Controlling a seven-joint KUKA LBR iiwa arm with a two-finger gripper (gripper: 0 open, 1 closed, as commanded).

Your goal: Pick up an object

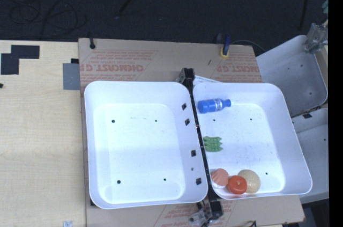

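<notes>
— Any writing down there that I can read from my bench?

— Only on the cardboard sheet (pixel 161 62) under my two bins. Red print runs along its far strip, upside down from this angle; the clearest stretch looks like "CHEMCAST".

— Anything else?

— More red letters further right on that strip and along the near edge of the cardboard, too broken for me to make out.

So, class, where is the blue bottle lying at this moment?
The blue bottle lies on its side in the right bin, near that bin's far left corner beside the divider, with the green object nearer the camera.
</notes>
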